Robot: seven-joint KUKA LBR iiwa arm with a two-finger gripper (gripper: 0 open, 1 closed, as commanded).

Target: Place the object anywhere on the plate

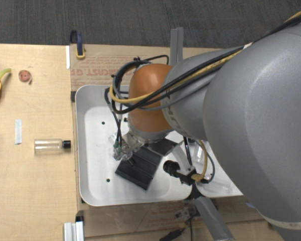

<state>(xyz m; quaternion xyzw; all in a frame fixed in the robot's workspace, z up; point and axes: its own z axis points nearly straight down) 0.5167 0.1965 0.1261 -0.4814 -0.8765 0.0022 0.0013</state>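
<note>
Object [139, 169], flat black slab, tilted

Arm [251, 114]: bulky, smooth grey rounded casing | Band [148, 102]: glossy orange dome-shaped segment above the wrist | Cables [140, 97]: black and yellow leads looping over the orange segment and along the grey link | Claw [124, 152]: small dark metal assembly with green detail

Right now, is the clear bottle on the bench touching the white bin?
Apart. The camera view shows the clear bottle lying on the wooden bench, with a strip of bare wood between its black cap and the white bin.
</note>
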